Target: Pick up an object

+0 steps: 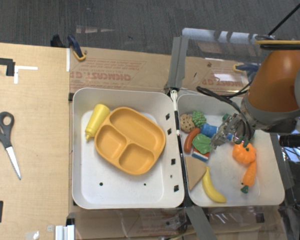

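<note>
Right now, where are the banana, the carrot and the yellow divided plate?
banana (212,188): camera view, middle of its curved body.
carrot (249,174): camera view, middle of its orange body.
yellow divided plate (118,119): camera view, ridge of its largest compartment.

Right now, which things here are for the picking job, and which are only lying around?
For the job: gripper; right bin with banana, carrot, pumpkin, green toy, cookie.

Lying about: yellow tray and yellow bottle in the left bin; scissors on the bench.
</note>
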You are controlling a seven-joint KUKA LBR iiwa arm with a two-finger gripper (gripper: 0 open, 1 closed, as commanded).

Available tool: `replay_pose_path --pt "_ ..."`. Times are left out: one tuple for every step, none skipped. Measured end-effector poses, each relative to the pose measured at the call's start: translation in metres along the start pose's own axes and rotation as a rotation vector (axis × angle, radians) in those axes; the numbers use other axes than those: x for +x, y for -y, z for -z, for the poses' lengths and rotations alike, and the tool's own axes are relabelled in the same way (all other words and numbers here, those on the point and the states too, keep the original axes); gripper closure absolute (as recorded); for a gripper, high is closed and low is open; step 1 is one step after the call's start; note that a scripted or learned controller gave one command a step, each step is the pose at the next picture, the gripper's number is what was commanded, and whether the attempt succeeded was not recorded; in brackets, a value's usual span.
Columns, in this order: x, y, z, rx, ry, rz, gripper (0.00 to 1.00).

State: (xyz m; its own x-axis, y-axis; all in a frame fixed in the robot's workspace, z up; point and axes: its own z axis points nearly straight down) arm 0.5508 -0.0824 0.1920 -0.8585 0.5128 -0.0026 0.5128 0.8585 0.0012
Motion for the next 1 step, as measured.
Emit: replay_pose_path --pt "0.0452 0.0669 -0.0922 0.000 -0.002 0.362 1.00"
